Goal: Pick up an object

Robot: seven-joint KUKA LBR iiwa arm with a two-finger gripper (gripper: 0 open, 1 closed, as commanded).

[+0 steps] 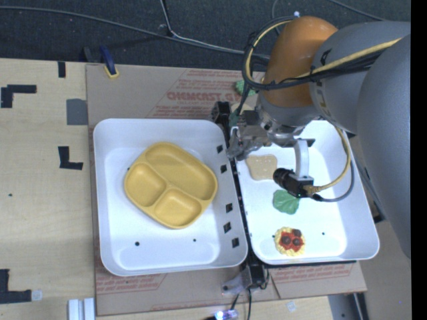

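Camera view: yellow tray (171, 184) in left bin (110, 245)

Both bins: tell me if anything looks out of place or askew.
The yellow divided plate sits skewed in the left bin, its edges at an angle to the bin walls. In the right bin the toast-like piece, green piece and small round toy food lie loose and apart. Nothing looks spilled or damaged.

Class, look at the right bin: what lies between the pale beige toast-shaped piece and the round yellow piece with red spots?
In the camera view, a green leaf-shaped piece lies between the toast-shaped piece and the spotted yellow piece.
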